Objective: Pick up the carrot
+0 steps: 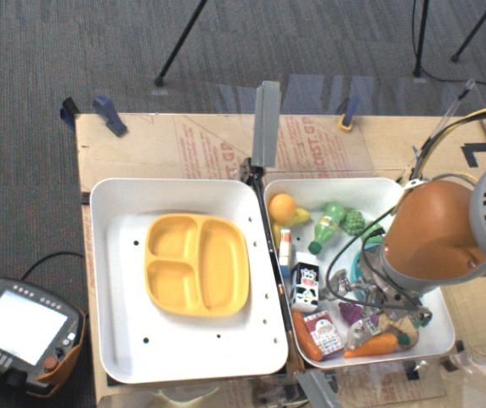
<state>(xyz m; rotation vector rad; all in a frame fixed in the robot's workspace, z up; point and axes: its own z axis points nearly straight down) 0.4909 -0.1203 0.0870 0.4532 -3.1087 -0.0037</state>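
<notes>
The carrot point(375, 344) lies on its side near the front edge of the right bin point(441, 325), orange with a green stub at its right end. My gripper point(390, 314) hangs just above and behind it, under the arm's big orange band point(434, 232). Cables and the wrist hide much of the gripper, and I cannot tell whether it touches the carrot.
The right bin also holds an orange point(282, 207), a green bottle point(327, 224), a green knobbly fruit point(353, 222), a small milk carton point(306, 284), a red packet point(323, 333) and an orange-red stick point(305, 333). A yellow divided plate point(198, 263) sits in the left bin point(115, 219).
</notes>
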